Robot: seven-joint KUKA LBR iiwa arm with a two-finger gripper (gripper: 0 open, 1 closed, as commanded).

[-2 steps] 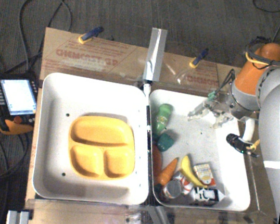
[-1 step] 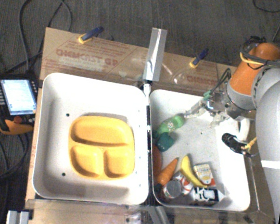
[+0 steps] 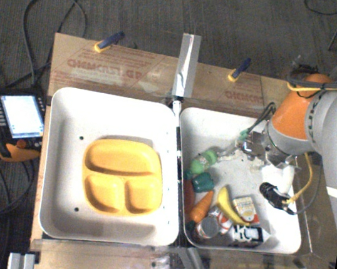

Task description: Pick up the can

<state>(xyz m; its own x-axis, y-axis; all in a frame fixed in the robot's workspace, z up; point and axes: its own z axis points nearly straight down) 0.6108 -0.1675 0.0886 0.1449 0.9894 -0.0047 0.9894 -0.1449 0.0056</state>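
Can (image 3: 208, 227): you are looking at it standing roughly upright in the right bin (image 3: 220, 129), well apart from the gripper (image 3: 247, 144), toward the near rim and slightly to the gripper's left in this view. Its dull metal top is facing the camera, with a red side showing below it.

Neighbours: the can is sitting crowded. The carrot (image 3: 201, 207) is touching or just beside it on the side away from the black box (image 3: 246, 235), and the banana (image 3: 226, 203) is lying between it and the gripper.

Handling, my judgement: you are probably dealing with a stiff, smooth-walled can of moderate weight. The wall is likely slippery, so a hold across the body below the rim is looking best. The clutter is leaving little room on either side.

Gripper: it is hanging over the far part of the right bin, carrying nothing visible. You cannot tell how wide it is set from this angle.

Writing: the black box is showing white lettering, too blurred to read. The can's label is not legible. The cardboard (image 3: 115, 71) beyond the gripper is carrying faded red print that you cannot make out with confidence.
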